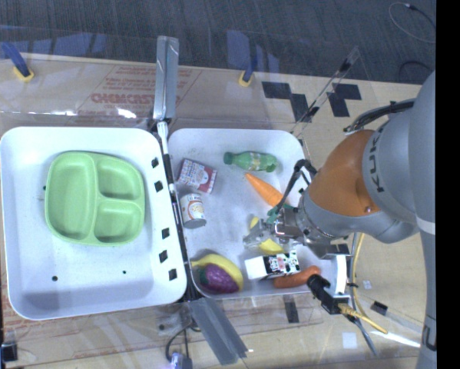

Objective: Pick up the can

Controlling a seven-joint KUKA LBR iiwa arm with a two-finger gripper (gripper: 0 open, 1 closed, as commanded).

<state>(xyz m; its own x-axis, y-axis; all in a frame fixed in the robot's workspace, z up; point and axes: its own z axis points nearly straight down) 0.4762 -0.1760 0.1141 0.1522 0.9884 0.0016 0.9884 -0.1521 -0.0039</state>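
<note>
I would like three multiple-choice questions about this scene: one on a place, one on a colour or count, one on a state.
1. Where is the can?
A. in the left bin
B. in the right bin, near its left wall
C. on the green tray

2. What colour is the divided tray?
A. green
B. red
C. blue

3. What is the state of the can?
A. between the gripper's fingers
B. resting in the bin, apart from the gripper
C. lying on the carrot

Answers:
1 B: the can sits in the right bin beside the divider.
2 A: the tray in the left bin is light green.
3 B: the gripper is over the yellow items to the can's right, with bare bin floor between.
</note>
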